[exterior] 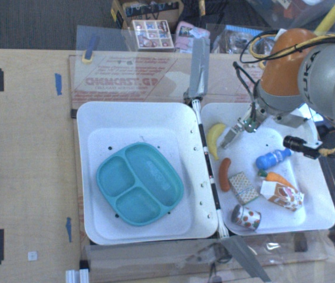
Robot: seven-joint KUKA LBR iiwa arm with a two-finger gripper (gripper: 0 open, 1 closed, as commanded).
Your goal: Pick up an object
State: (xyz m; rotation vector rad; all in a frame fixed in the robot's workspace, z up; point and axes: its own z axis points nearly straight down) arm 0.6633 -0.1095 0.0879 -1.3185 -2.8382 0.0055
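**Gripper poised at banana; nothing in its grasp**

All positions are taken from the banana (215, 139), which lies at the left wall of the right bin (327, 217).

Nearest the camera, well below the banana, a spotted cup (246, 217) lies on its side. Just above it sits a patterned block (242, 186), with a small carton (282, 194) and an orange carrot piece (276, 178) to its right. A red sausage (224, 173) lies just below the banana, lengthwise along the wall. A blue bottle (272, 158) rests further right.

The gripper (232, 135) hangs just right of the banana, jaws narrowly parted, nothing between them.

Judgement: the banana looks to be a light, hard, smooth toy; its curve may let it roll or slip. The best hold is across its thick middle, though the bin wall crowds one finger's approach.

In the left bin, well left of the banana, lies a teal divided plate (139, 183).
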